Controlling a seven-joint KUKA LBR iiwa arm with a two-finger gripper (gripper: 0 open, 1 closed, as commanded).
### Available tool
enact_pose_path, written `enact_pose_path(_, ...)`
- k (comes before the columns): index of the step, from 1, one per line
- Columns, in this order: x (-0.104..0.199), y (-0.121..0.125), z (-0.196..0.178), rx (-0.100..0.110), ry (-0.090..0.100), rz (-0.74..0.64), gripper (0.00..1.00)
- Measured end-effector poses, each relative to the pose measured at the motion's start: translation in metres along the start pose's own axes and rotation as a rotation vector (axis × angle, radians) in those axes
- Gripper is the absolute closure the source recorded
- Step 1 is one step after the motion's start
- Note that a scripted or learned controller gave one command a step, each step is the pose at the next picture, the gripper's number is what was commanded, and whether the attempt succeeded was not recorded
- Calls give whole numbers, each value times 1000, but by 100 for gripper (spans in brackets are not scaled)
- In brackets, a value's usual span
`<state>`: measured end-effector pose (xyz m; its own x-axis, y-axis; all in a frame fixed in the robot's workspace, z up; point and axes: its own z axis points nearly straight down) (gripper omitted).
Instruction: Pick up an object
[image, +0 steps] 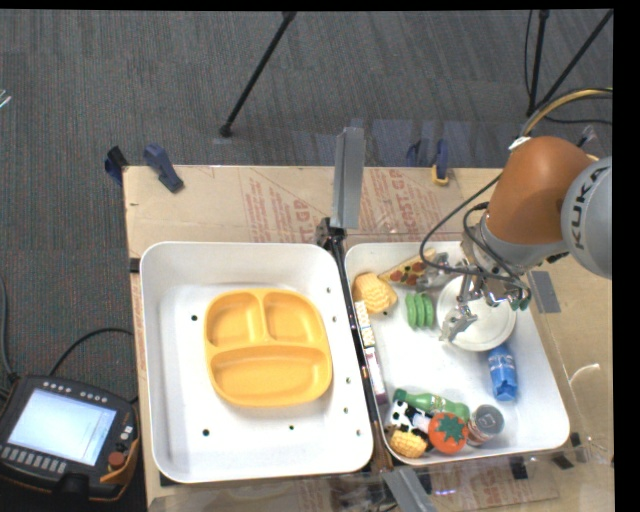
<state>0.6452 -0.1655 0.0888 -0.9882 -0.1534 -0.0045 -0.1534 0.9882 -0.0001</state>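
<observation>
The right bin (540, 400) holds several small objects: a yellow corn-like piece (376, 292), a pizza slice (408, 270), a green ridged piece (420, 311), a white round dish (482, 322), a blue bottle (503, 372), and a cluster at the front with a tomato (449, 432), a green item (432, 403), a cow-patterned toy (404, 416) and a small can (487, 420). My gripper (462, 318) hangs low over the white dish, just right of the green piece. Nothing is visible between its fingers.
The left bin (170, 300) holds a yellow divided plate (268, 346). A grey post (348, 180) rises behind the wall between the bins. A teach pendant (65, 430) lies at the lower left, off the bench.
</observation>
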Motion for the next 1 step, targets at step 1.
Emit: enact_pose_path(1, -1, 68, 0, -2, 0, -194, 0)
